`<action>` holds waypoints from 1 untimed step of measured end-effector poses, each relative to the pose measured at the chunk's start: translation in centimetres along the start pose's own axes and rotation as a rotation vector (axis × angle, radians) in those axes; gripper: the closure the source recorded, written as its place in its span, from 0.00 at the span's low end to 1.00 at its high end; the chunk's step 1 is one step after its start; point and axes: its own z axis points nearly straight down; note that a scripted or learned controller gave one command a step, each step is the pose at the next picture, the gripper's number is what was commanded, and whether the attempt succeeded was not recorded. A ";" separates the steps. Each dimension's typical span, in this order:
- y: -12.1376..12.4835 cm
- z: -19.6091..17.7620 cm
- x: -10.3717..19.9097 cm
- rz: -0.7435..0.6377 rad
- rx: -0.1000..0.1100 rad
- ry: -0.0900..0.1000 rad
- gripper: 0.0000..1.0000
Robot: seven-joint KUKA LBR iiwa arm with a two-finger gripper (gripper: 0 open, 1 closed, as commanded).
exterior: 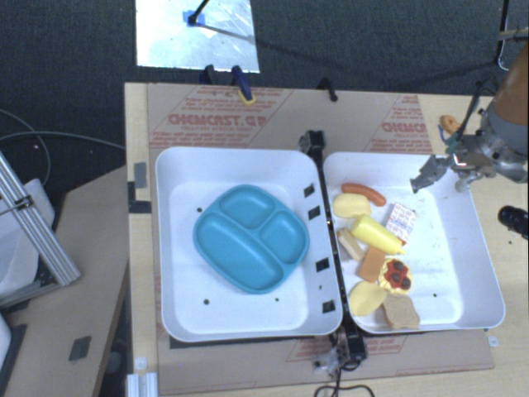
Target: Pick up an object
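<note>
Dark carpet around a pale bench (99, 222) with cardboard under two white bins. Fingers (442, 172) spread apart, grasping nothing, poised above the upper right corner of the right bin (471, 246). Toy food heaped below and to the left of the fingers: sausage (364, 193) nearest, then small packet (401, 218), banana (378, 235), cheese wedge (387, 310). Probably light, stiff, smooth plastic, apt to slip; sausage best pinched across its narrow middle. Blue divided plate (250, 237) far left, in the left bin (178, 222).
</note>
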 end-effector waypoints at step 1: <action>-0.8 16.8 7.9 -0.007 -0.004 0.001 0.00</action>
